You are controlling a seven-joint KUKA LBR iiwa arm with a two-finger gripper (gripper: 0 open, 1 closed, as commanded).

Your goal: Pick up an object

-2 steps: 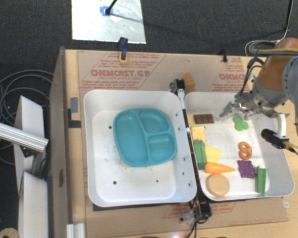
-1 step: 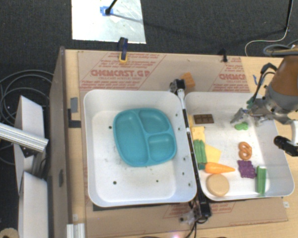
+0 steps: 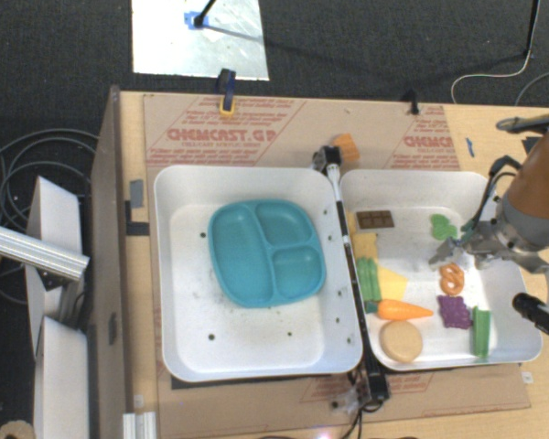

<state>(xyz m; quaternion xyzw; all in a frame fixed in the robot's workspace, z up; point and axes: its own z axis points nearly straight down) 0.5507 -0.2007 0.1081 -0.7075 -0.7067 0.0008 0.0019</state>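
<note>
The right bin (image 3: 503,350) holds several toy foods: a brown chocolate bar (image 3: 375,219), a green piece (image 3: 442,224), an orange pretzel (image 3: 452,279), purple grapes (image 3: 454,312), a green stick (image 3: 481,330), a carrot (image 3: 404,311), a round cookie (image 3: 402,341), a yellow wedge (image 3: 394,286), a ridged green piece (image 3: 370,280) and a yellow block (image 3: 364,244). My gripper (image 3: 450,250) hangs low over the bin's right half, just above the pretzel and below the green piece. Nothing is visibly held in it.
The left bin (image 3: 183,337) holds a teal divided plate (image 3: 265,252). A black clamp (image 3: 328,159) and an orange object (image 3: 346,144) sit at the top of the divider between the bins. The arm (image 3: 535,199) covers the right bin's far right side.
</note>
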